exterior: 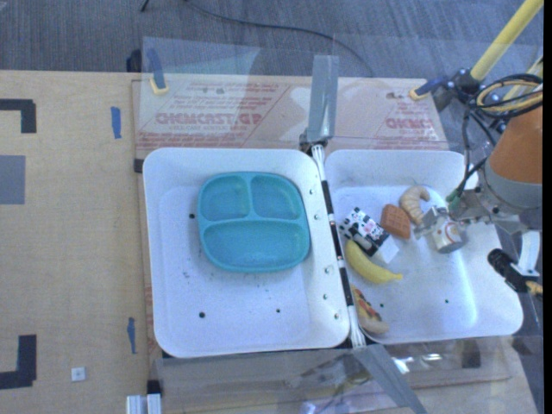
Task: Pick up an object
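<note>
The right bin [483,304] holds several small objects. A yellow banana [371,264] lies near its left wall, with a black-and-white toy [363,228] just above it. A brown-orange piece [398,221] and a pale croissant-shaped piece [416,201] sit in the middle. A flat orange and cream piece [369,311] lies at the front left corner. My gripper [444,233] hangs low over the right bin, just right of the croissant piece and the brown-orange piece. Nothing is visibly held in it.
The left bin [172,300] holds a teal divided plate [254,221]. The grey arm with its orange band [523,149] comes in from the right over the right bin's far edge. Cables [496,93] and a yellow pole [509,28] stand at the back right.
</note>
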`<action>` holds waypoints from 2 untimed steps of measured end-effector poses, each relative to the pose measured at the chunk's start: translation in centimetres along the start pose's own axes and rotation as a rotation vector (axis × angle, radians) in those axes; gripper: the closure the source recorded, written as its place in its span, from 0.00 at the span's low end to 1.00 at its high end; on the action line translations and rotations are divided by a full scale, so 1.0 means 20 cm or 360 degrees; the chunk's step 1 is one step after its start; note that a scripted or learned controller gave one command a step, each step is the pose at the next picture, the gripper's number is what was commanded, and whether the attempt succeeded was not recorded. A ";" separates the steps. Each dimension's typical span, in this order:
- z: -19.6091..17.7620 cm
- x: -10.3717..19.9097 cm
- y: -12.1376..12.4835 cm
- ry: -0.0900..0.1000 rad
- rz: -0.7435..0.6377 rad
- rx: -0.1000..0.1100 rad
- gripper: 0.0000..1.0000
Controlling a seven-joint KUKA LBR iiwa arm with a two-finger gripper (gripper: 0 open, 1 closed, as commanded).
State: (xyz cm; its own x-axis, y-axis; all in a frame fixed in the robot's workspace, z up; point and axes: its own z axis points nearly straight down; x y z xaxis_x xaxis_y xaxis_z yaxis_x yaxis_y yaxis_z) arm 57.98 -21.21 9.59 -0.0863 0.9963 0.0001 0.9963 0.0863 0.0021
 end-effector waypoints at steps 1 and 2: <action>-0.05 -0.01 0.00 -0.0002 0.0000 -0.0005 1.00; -0.45 0.33 0.23 -0.0001 0.0032 0.0000 1.00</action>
